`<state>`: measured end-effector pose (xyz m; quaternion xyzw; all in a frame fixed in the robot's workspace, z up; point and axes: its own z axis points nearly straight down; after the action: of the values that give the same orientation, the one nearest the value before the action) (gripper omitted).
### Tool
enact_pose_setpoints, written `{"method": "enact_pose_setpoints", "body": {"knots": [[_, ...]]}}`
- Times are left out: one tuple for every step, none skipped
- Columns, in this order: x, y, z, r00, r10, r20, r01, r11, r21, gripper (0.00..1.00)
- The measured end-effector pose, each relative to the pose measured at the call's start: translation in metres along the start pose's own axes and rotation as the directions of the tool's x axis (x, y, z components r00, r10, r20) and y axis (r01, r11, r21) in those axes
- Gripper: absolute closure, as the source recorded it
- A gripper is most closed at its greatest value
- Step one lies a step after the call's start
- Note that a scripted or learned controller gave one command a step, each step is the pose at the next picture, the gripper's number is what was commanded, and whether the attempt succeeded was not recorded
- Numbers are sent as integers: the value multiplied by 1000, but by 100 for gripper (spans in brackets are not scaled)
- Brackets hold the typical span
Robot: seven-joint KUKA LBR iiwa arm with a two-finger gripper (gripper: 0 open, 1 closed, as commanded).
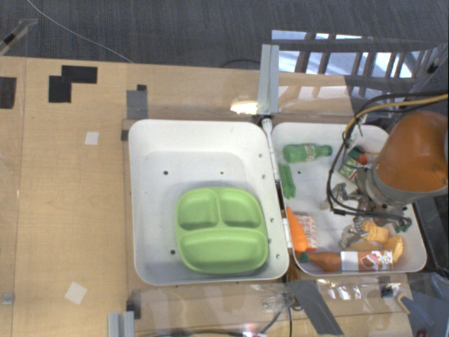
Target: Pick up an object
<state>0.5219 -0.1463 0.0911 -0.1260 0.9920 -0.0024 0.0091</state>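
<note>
The grey arm with its orange band (415, 152) hangs over the right white bin (316, 133), its two-finger gripper (359, 229) low among the clutter; how it stands, I cannot tell. Just at its 5 o'clock lie pale bread-like toy pieces (382, 239), and a red-labelled bottle (351, 260) runs along the near wall. An orange carrot (298, 232) lies at its 9 o'clock, a green plastic bottle (306, 152) at 11. The left white bin (161, 146) carries a green divided plate (222, 230). Both sit on a pale wooden bench (63, 209); dark carpet (175, 16) lies beyond.
</note>
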Motion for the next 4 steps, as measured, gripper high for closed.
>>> {"method": "enact_pose_setpoints", "body": {"knots": [[-131, -95, 5, 953, -304, -2, 304, 953, -3, 0], [-66, -77, 4, 957, -291, -4, 291, 957, -6, 0], [-25, -26, 1, 955, -296, -3, 296, 955, -4, 0], [-32, -25, -14, 953, -302, 15, 302, 953, 8, 100]]}}
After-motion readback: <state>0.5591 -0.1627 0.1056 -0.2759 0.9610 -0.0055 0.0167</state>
